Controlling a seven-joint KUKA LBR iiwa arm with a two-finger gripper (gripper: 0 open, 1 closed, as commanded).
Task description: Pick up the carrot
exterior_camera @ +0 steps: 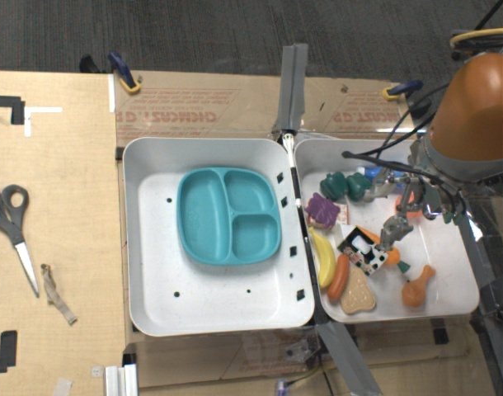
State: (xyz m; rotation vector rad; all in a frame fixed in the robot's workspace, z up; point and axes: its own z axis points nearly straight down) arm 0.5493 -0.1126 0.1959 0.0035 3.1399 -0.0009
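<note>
The carrot [396, 261] lies in the right bin [458, 304], partly hidden just right of the black-and-white toy [365, 252]. The gripper [393, 231] hovers just above that toy, holding nothing; its opening I cannot tell. Judging by this, the approach is underway, and next comes a small shift toward the carrot, then a descent.

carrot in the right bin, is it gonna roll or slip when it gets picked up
The carrot looks like a small moulded toy, so it is probably light and stiff. Its smooth, tapered body may slip or roll out of a pinch. It seems partly covered by the black-and-white toy, so lifting it could drag that along.
</note>
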